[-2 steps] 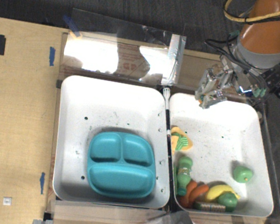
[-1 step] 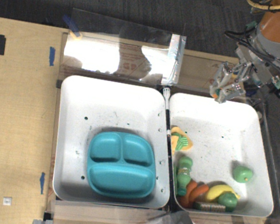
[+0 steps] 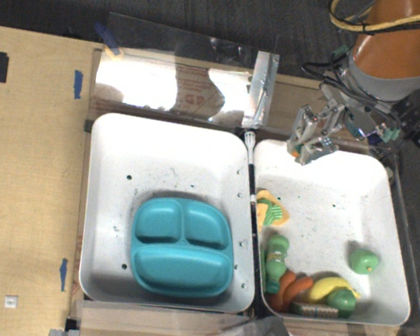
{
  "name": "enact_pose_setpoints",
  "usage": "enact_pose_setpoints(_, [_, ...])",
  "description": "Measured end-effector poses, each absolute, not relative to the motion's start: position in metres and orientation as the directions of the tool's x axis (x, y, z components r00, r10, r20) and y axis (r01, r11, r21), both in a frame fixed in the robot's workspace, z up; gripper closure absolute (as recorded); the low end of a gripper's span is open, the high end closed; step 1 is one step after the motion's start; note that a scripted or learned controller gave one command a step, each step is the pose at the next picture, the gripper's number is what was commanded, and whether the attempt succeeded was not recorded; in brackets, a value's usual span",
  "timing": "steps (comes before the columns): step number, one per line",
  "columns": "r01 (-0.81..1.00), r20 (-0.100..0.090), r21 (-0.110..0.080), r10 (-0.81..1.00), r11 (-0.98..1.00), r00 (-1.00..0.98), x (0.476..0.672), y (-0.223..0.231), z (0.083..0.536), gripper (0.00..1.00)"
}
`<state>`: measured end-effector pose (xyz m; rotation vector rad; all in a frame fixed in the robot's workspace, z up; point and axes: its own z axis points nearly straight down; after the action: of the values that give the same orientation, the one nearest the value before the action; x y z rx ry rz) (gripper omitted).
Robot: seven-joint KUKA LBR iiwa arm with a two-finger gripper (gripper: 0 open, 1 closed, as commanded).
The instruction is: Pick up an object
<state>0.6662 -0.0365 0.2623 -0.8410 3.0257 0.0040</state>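
Toy food is seen piled at the near edge of the right bin (image 3: pixel 388 229): a yellow banana (image 3: pixel 331 286), a green piece (image 3: pixel 343 301), an orange carrot (image 3: pixel 291 286) and a green bottle-like item (image 3: pixel 276 253), all touching or overlapping near the front wall. A small green fruit (image 3: pixel 363 261) is seen alone, well apart from the pile, towards the bin's right side. A yellow-orange item (image 3: pixel 270 209) is set against the left wall of that bin. A teal divided tray (image 3: pixel 181 247) is held by the left bin (image 3: pixel 110 156), both bins carried on the counter (image 3: pixel 14 173). The pincer (image 3: pixel 313 145) is hung at the far rim of the right bin, above bare floor, well apart from every object; nothing is held between its fingers, and how far apart they are cannot be told. No target is fixed by the task, so the lone green fruit is judged the cleanest pick: free space all round, no neighbours to be knocked. The pincer should be brought over it, centred, lowered straight, then closed. The cluttered pile is better avoided, since a slip or a double grab is likely there. Round fruit may roll if struck off-centre.
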Motion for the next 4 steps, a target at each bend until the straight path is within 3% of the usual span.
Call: enact_pose_setpoints(4, [-0.837, -0.005, -0.002, -0.837, 0.547, -0.547, 0.668, -0.050, 0.287, 1.00])
